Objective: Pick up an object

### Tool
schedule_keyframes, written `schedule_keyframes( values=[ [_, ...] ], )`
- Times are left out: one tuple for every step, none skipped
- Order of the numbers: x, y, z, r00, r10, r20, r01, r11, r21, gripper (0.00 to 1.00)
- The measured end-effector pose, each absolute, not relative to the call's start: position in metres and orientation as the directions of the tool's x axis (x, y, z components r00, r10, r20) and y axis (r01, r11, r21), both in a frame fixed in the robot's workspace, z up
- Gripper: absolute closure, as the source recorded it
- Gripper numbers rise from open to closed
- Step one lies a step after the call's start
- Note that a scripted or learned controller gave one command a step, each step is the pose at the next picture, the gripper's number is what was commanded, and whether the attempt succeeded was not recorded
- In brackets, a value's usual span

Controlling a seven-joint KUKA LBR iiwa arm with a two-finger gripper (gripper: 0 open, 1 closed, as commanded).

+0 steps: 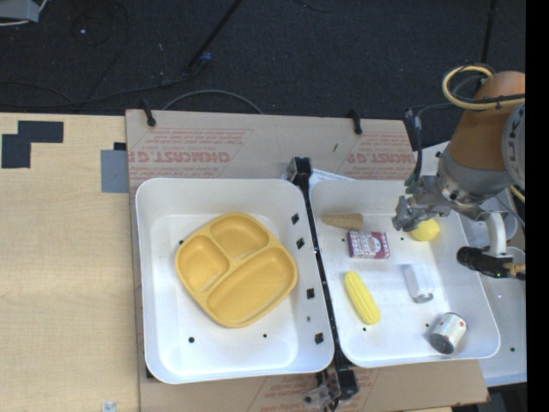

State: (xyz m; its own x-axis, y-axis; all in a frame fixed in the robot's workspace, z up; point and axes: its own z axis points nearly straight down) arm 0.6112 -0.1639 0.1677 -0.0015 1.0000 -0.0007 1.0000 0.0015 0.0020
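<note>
Tool (413,215) of the grey-and-orange arm (480,144) hangs low over the far right part of the right-hand bin (480,337), its grip state impossible to tell from this slant. Small yellow object (425,229) lies touching or just under the tool tip, on its near-right side. The corn cob (361,297), its long axis running near-to-far, lies well apart toward the viewer.
</note>
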Motion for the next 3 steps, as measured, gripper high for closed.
schedule_keyframes(
  values=[
    [0.622, -0.162, 0.222, -0.002, 1.000, -0.001, 1.000, 0.002, 0.004, 1.00],
    [0.623, -0.163, 0.265, -0.002, 1.000, -0.001, 1.000, 0.002, 0.001, 1.00],
    [0.614, -0.101, 0.254, -0.004, 1.000, 0.002, 1.000, 0.004, -0.005, 1.00]
  ],
)
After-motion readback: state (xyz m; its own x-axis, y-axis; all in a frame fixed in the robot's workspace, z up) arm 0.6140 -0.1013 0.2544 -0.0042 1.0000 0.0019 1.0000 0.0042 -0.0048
